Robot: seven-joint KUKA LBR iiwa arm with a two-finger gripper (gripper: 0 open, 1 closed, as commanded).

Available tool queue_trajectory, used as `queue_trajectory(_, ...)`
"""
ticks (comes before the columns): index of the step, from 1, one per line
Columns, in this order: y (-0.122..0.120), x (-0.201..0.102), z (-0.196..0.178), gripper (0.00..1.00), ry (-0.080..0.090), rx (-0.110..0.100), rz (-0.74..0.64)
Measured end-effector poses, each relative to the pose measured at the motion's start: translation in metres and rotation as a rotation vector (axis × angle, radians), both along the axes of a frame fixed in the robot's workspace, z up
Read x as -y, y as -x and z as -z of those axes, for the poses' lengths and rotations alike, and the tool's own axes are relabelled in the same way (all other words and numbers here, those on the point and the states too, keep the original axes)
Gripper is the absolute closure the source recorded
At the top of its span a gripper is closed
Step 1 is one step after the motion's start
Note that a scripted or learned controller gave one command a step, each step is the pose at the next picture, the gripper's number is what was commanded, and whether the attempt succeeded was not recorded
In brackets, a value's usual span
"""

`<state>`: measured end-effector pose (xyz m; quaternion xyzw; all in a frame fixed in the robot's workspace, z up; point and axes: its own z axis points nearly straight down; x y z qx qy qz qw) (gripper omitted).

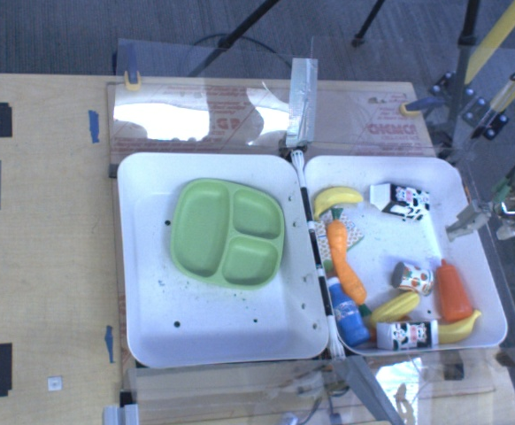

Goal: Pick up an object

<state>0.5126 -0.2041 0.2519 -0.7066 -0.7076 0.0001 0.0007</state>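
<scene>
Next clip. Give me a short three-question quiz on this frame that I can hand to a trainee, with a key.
1. True or false: the green divided plate lies in the left bin.
2. Which item lies along the divider side of the right bin? A) orange carrot B) red-orange bottle C) cow-print carton
3. Fill in: the blue bottle lies just ____ the carrot, nearer the front rim.

Key
1. True; it is the only large item there.
2. A; the carrot runs beside the divider, with a yellow banana above it.
3. below.
</scene>
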Motion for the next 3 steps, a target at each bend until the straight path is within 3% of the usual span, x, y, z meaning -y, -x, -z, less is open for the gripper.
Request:
queue_trajectory(1,-0.061,-0.049,0.144,0.00,0.000,0.000,-0.014)
queue_trajectory(2,-0.119,0.009,0.158,0.00,-0.010,0.003,-0.112)
queue_trajectory(3,-0.119,0.013,0.148,1.00,0.000,0.001,-0.114)
